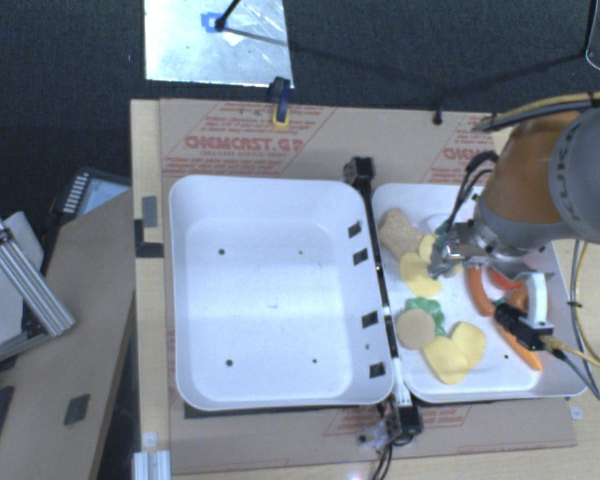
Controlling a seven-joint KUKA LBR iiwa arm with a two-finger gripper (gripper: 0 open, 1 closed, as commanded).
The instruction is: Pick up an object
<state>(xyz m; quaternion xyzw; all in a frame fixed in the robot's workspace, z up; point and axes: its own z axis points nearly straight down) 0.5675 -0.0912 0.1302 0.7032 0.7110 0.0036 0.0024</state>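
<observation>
The right bin (pixel 500 383) holds several small food-like objects: a tan bread-like roll (pixel 400 231), pale yellow pieces (pixel 418 273), a round brown disc (pixel 415 329) over a green piece (pixel 430 308), yellow chunks (pixel 455 351) and orange carrot-like pieces (pixel 480 290). My gripper (pixel 442 253) hangs low over the bin's left middle, right beside the yellow pieces and just right of the roll. The wrist body hides its fingertips, and I see nothing clearly held.
The left bin (pixel 270 293) lies beside the right one, with a black clip-lined divider (pixel 375 268) between them. Both rest on a cardboard sheet (pixel 240 138). The grey arm with its orange band (pixel 535 173) covers the right bin's upper right. A metal plate (pixel 218 28) lies beyond.
</observation>
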